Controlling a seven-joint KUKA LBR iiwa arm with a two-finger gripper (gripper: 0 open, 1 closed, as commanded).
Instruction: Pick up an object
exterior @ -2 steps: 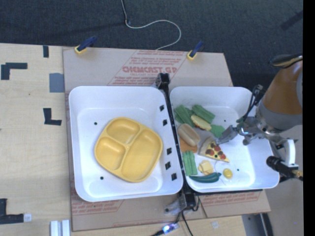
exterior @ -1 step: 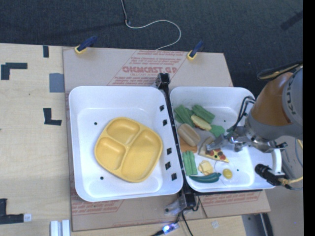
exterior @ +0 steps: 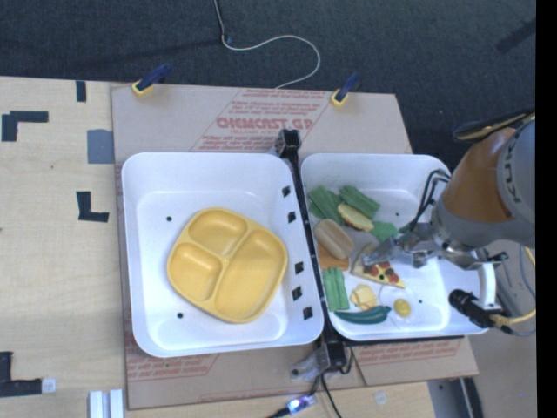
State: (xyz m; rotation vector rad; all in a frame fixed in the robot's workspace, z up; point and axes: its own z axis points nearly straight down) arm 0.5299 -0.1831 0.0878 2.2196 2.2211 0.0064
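Note:
The right bin (exterior: 418,174) holds several toy foods. Among them are green pieces (exterior: 327,203), a tan bun (exterior: 333,237), a pizza slice (exterior: 384,275), a pale yellow piece (exterior: 364,297), a small yellow ball (exterior: 401,306) and a dark green pod (exterior: 362,316). My gripper (exterior: 381,253) is low in this bin, just above the pizza slice and right of the bun. No object is visibly lifted.
The left bin (exterior: 148,190) holds a yellow divided plate (exterior: 228,264). A black divider clip (exterior: 288,142) sits where the bins meet. The grey arm with its orange band (exterior: 479,185) covers the right bin's right side. A white cable (exterior: 278,46) loops behind the bins.

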